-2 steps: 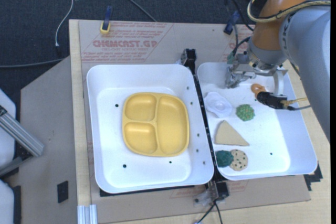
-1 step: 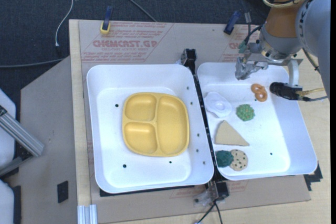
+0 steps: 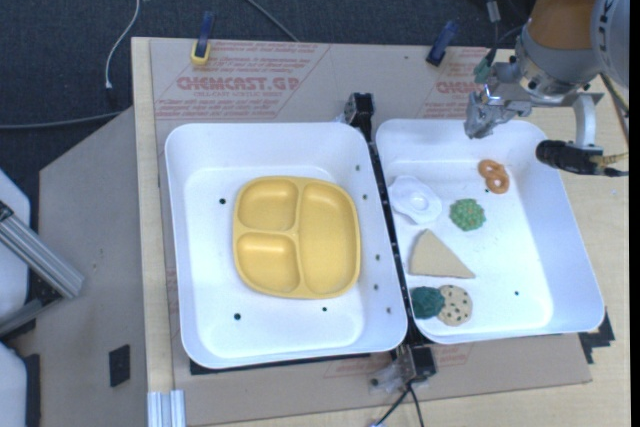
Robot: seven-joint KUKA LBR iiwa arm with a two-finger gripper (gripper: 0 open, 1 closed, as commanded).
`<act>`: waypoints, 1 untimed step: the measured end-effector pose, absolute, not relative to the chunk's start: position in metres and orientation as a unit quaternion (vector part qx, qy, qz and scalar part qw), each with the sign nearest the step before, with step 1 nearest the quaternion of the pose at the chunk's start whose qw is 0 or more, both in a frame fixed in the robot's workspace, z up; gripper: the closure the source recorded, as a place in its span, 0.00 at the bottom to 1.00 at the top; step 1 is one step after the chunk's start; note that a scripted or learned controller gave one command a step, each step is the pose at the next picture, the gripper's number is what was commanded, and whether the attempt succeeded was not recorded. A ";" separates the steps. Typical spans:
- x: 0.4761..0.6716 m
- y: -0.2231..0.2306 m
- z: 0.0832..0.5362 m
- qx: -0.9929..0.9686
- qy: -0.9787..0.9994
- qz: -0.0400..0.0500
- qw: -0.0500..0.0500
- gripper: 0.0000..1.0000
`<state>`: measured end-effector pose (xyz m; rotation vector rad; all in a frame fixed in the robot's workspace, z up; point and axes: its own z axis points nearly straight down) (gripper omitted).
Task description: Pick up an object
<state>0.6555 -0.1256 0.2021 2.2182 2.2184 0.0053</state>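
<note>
Two white bins sit side by side on a brown board. The left bin (image 3: 200,215) carries a yellow tray (image 3: 297,237) with three compartments, set near its middle with bare floor on all sides. The right bin (image 3: 560,245) has its things gathered toward its left half: a white lid (image 3: 414,199) close to the inner wall, a green clump (image 3: 467,214) just right of it, a tan wedge (image 3: 437,256) below, and a dark green piece (image 3: 427,301) touching a cookie (image 3: 455,305) near the front wall. A pretzel (image 3: 493,176) lies apart from these, toward the back of the bin. The right half of this bin's floor is open, which leaves free room on the arm's side.

The arm (image 3: 575,5) comes in from the upper right, its orange band high and the wrist pointing down. The gripper (image 3: 484,122) hangs over the back edge of the right bin, just above and left of the pretzel, clear of every object. Nothing sits between its fingers; they look close together, though at this slant I cannot tell whether they are spread or closed.

The pretzel is small, orange-brown, a looped twist lying flat on the white floor.
</note>
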 end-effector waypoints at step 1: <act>0.656 -0.125 0.223 0.707 0.707 0.001 0.001 1.00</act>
